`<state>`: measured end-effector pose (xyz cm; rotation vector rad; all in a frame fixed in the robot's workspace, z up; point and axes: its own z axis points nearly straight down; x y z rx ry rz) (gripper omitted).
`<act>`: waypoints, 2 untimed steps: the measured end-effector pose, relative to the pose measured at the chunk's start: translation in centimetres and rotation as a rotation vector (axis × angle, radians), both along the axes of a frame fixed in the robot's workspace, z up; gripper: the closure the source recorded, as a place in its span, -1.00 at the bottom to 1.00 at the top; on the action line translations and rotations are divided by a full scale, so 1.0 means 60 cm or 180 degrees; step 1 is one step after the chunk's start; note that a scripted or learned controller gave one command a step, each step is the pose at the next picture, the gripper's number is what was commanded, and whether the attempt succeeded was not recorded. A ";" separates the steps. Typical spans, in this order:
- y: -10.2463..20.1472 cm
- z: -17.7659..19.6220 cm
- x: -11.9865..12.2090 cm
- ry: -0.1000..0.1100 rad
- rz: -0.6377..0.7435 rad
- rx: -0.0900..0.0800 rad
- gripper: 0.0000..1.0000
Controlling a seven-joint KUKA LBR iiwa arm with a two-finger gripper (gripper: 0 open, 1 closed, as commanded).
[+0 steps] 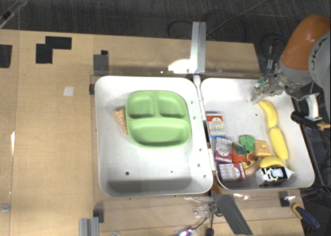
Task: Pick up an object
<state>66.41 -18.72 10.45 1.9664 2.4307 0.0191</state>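
The gripper point(262, 88) is poised over the right bin's point(230, 95) far corner, nothing seen held and its spread not discernible, just beyond the banana point(268, 113), which lies apart from the clutter, presumably the easiest pick.

You have two bananas point(274, 129) lying end to end along the right bin's point(227, 88) right side, a green tray point(156, 118) face up mid left bin point(108, 126), and small cartons point(223, 150) and toys point(248, 147) heaped toward the right bin's near edge.
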 end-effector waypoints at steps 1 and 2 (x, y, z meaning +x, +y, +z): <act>0.000 0.000 0.000 0.0001 0.0002 0.0000 -1.00; -0.022 -0.023 -0.102 0.0010 0.0248 0.0006 -1.00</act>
